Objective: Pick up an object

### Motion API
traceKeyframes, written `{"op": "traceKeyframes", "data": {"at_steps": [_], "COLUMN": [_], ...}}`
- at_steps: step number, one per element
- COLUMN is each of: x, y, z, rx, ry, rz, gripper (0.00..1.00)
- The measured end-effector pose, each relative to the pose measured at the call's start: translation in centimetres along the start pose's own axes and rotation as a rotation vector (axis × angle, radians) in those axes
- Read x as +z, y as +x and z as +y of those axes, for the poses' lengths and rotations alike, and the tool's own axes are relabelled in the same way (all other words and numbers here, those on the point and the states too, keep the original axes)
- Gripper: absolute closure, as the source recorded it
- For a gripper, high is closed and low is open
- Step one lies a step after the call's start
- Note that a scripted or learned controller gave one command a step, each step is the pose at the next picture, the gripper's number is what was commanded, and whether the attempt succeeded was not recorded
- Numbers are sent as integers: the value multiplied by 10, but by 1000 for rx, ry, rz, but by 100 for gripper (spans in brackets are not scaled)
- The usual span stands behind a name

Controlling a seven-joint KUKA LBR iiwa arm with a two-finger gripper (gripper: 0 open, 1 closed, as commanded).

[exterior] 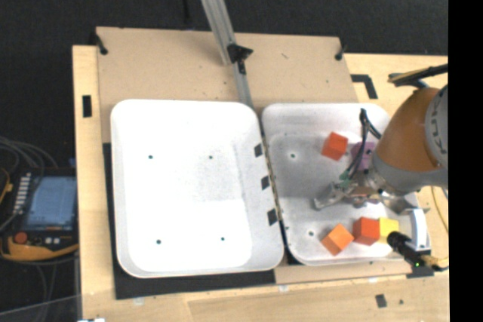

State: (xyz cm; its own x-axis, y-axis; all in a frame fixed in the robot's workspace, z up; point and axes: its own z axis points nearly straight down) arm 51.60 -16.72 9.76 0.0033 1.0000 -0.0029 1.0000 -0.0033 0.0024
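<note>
Camera view: the arm (411, 139) reaches in from the right over the right bin (302, 124), its orange band above the wrist.
Gripper (337, 197): low in the middle of the right bin; the metal tip reads as one grey shape, so I cannot tell how it is set, and nothing is seen held in it.
Candidate things: an orange block (334, 146) up-bin of the tip, apart from it; an orange block (339, 238), a red block (367, 230) and a yellow block (389, 226) clustered near the bin's front wall.
Handling, as a judgement: small, stiff, light blocks with flat faces; likely smooth and prone to skid on the bin floor.
Where to take hold: across two opposite flat faces; the lone upper orange block looks easiest, as the front three sit too close together.
Left bin (136, 162): well apart from the work.
</note>
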Motion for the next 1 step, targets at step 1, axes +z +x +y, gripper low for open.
{"op": "traceKeyframes", "data": {"at_steps": [1], "x": [-12], "y": [-1], "z": [1], "rx": [7], "ry": [-5], "rz": [1], "gripper": [100]}}
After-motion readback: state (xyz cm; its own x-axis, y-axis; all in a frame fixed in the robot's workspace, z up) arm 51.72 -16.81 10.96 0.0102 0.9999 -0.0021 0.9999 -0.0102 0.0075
